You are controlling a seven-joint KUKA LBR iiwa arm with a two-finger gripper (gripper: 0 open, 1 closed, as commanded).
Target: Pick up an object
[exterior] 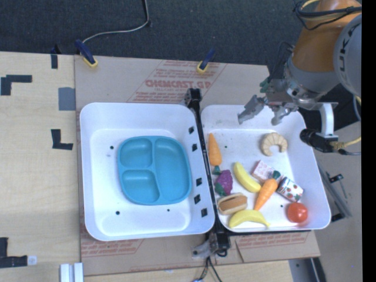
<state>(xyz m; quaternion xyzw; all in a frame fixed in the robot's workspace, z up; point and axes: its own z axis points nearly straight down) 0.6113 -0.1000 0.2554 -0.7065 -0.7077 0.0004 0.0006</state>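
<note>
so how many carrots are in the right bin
2. One carrot lies along the bin's left wall, near the divider. The other carrot lies lower, between a banana and the tomato. None seem hidden.

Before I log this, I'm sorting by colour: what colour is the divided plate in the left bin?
Light blue plate, seen in the camera view.

Two bins sit side by side on the table, and every place here is told from the croissant, which lies near the far wall of the right bin. Above it and a little left hangs the gripper. Left of it lies a carrot; before it lie a banana and a second carrot. Far left, in the left bin, rests a divided plate.
</note>
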